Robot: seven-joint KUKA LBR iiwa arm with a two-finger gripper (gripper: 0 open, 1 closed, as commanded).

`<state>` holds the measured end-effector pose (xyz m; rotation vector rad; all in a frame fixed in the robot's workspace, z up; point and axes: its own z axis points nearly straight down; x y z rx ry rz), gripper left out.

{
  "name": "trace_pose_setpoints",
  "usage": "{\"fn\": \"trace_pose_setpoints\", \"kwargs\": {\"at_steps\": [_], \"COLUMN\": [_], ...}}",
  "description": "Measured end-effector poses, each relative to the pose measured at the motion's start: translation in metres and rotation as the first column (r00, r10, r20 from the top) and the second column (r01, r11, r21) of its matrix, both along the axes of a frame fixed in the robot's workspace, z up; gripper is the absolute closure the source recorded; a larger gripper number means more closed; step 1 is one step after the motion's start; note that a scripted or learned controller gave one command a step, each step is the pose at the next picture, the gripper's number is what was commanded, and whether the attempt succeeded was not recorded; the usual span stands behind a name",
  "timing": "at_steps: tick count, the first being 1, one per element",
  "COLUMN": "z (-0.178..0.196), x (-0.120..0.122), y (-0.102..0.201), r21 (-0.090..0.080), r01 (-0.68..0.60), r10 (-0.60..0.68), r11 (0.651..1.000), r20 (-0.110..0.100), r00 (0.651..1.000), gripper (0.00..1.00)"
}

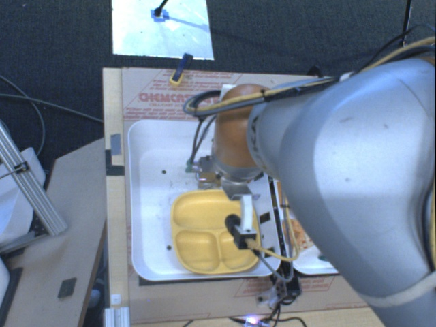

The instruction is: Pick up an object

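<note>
A yellow divided plate lies in the near right part of the left white bin. It has one large compartment at the back and two smaller ones at the front. The gripper hangs low over the plate's far right edge, under the orange wrist band. The wrist body covers the gripper's tips, and I see nothing held.
The big grey arm covers most of the right bin; a strip of an orange-patterned thing shows at that bin's left side. A small blue and yellow tool lies on the cardboard behind the bins. Cables run past the left bin's right wall.
</note>
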<state>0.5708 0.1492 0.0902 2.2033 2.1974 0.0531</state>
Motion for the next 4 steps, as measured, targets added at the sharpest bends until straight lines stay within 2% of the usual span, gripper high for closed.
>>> {"fn": "trace_pose_setpoints", "kwargs": {"at_steps": [1, 2, 3, 4], "z": [-0.005, -0.002, -0.006, -0.006], "x": [0.047, 0.005, -0.088, -0.084], "y": [-0.042, -0.008, 0.024, 0.022], "r21": [-0.005, -0.005, -0.004, -0.004], "r01": [-0.001, -0.005, -0.007, -0.003], "r10": [0.001, 0.005, 0.006, 0.002], "r11": [1.000, 1.000, 1.000, 1.000], "r20": [-0.039, -0.010, -0.047, -0.044], "r00": [0.999, 1.000, 0.999, 0.999], "gripper": [1.00, 1.00, 1.00, 0.00]}}
